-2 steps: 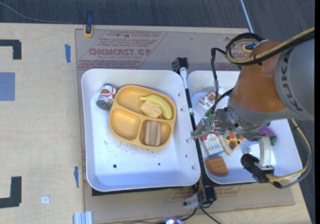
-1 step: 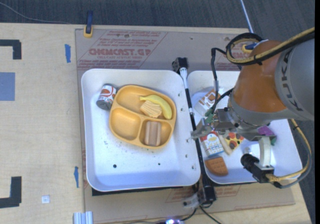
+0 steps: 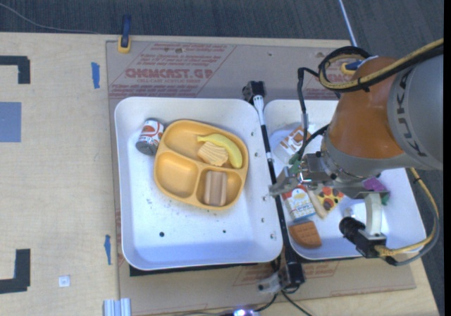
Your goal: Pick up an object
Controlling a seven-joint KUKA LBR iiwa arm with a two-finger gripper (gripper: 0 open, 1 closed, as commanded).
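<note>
Arm (image 3: 384, 113) is positioned over right bin (image 3: 416, 240); gripper (image 3: 299, 175) is seen low near its left wall, state cannot be told. Small carton (image 3: 300, 203), pizza slice (image 3: 328, 200) and brown cookie (image 3: 306, 235) are located just below it. Yellow tray (image 3: 176, 170) with banana (image 3: 227, 147) sits in left bin (image 3: 141, 230), can (image 3: 149, 137) beside it.

Glossy yellow plastic tray (image 3: 176, 173) in smooth white plastic bin (image 3: 134, 187).

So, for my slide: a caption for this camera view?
KUKA arm's gripper over the right bin; yellow tray in left bin.
</note>
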